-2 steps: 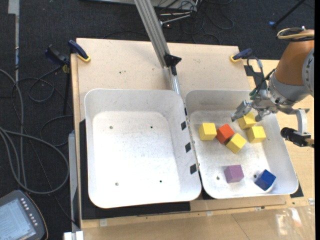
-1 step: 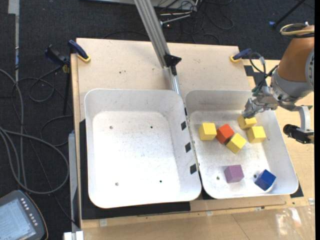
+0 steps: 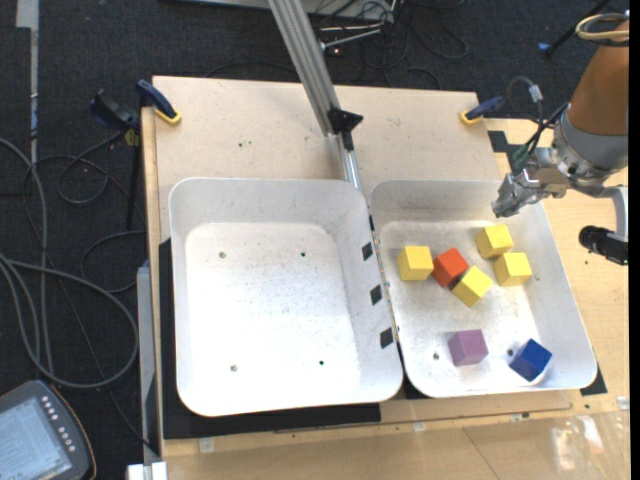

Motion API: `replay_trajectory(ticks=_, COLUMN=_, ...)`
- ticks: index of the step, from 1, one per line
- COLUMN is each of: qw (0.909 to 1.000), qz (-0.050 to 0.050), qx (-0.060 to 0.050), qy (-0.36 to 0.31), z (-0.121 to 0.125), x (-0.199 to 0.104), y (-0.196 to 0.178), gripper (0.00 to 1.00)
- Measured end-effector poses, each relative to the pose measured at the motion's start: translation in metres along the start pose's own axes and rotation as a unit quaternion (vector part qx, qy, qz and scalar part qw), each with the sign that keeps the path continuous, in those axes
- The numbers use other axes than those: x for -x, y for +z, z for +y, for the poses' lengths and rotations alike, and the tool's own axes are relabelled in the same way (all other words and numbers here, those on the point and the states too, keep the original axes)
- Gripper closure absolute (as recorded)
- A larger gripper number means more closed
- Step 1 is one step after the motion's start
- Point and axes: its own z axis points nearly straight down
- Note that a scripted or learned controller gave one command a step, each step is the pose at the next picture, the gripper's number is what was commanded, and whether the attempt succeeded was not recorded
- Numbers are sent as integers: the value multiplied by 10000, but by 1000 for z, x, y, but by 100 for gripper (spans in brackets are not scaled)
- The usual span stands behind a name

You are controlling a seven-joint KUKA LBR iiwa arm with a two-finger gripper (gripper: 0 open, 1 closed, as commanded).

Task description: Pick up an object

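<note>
The right bin (image 3: 560, 298) holds several small cubes. Yellow cubes lie at the left (image 3: 416, 262), the top (image 3: 495, 240), the right (image 3: 514, 268) and the middle (image 3: 472, 286). An orange-red cube (image 3: 450, 266) touches the middle yellow one. A purple cube (image 3: 467, 347) and a blue cube (image 3: 530, 359) sit near the bin's front. My gripper (image 3: 506, 200) hangs over the bin's back right part, just above and behind the top yellow cube, with nothing visibly held.
The left bin (image 3: 190, 268) stands beside the right one. A slanted metal pole (image 3: 305, 53) runs down to the bins' shared back edge. Clamps sit at the board's back corners (image 3: 160, 103) (image 3: 482, 110). Cables lie on the floor to the left.
</note>
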Motion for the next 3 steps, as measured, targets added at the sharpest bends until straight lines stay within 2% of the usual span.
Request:
replay_trajectory(ticks=2, qw=10000, qz=-2, qx=-5, qy=6, z=7, x=6, y=-83, gripper=100)
replay_trajectory(ticks=3, qw=10000, qz=19, qx=-46, qy=-14, z=0, x=-46, y=-66, gripper=100)
